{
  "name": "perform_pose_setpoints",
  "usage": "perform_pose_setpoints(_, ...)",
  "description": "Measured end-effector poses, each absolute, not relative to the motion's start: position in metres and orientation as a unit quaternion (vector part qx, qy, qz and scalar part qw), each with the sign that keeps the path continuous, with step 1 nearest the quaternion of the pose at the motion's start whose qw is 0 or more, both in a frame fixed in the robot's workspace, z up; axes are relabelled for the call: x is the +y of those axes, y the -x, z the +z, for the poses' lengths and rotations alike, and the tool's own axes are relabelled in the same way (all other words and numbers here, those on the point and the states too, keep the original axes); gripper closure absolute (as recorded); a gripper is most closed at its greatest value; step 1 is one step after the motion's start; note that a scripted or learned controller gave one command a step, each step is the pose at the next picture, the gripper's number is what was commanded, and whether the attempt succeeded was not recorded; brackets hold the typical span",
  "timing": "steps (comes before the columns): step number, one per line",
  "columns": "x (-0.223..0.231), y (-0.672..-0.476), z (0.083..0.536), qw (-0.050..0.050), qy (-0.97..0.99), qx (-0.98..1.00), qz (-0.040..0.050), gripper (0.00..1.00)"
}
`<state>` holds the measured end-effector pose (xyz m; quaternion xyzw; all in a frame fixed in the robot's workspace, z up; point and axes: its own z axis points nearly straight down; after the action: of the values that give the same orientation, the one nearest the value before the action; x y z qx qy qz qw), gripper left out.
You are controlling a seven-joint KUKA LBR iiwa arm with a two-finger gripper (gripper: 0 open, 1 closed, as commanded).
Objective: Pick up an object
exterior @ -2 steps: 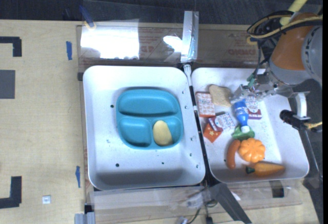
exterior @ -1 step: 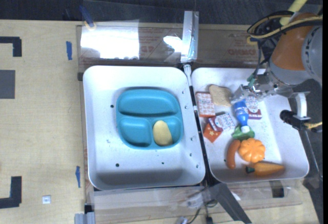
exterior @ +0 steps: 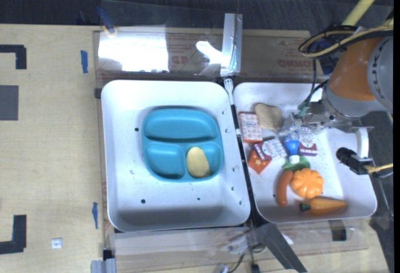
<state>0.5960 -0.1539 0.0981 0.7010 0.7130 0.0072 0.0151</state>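
Well to the left of the gripper (exterior: 307, 117), in the other bin (exterior: 119, 140), a yellow egg-shaped piece (exterior: 198, 162) lies in a blue divided tray (exterior: 175, 140); it looks smooth and rounded, apt to slip unless pinched across its middle. Nearer, just left of and below the gripper, lie flat packets (exterior: 251, 128), probably light and limp, and a small orange pumpkin (exterior: 306, 183), likely stiff, best gripped across its ribbed sides. Whether the jaws stand apart or together I cannot tell.
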Motion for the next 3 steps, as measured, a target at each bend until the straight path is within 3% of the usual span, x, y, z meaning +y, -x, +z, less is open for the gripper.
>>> perform_pose_setpoints(2,-0.136,-0.528,0.097,0.017,-0.697,0.716,0.0086,0.00)
perform_pose_setpoints(3,-0.134,-0.530,0.109,0.017,-0.697,0.717,0.0113,1.00)
